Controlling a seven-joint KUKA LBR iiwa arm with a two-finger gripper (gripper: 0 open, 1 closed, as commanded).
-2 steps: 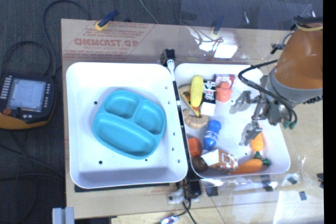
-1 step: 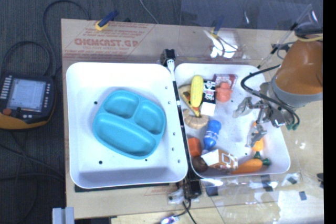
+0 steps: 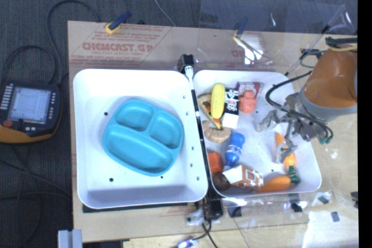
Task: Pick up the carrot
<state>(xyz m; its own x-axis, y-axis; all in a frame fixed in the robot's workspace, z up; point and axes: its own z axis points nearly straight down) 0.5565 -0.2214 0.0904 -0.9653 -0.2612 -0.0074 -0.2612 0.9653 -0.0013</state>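
The carrot (image 3: 273,184) is orange with a green top and lies along the front wall of the right bin (image 3: 311,180), near its front right corner. My gripper (image 3: 279,135) hangs over the right side of the same bin, behind the carrot and a short way from it. Its two grey fingers (image 3: 269,121) stand apart, so it is open, and the carrot is not between them. Small orange pieces (image 3: 289,158) lie on the bin floor under and just in front of the gripper.
The right bin also holds a banana (image 3: 217,100), a blue bottle (image 3: 234,148), a salmon-coloured item (image 3: 248,100), a red ball (image 3: 214,161) and a small carton (image 3: 241,176) beside the carrot. The left bin (image 3: 87,183) holds a blue divided plate (image 3: 143,135).
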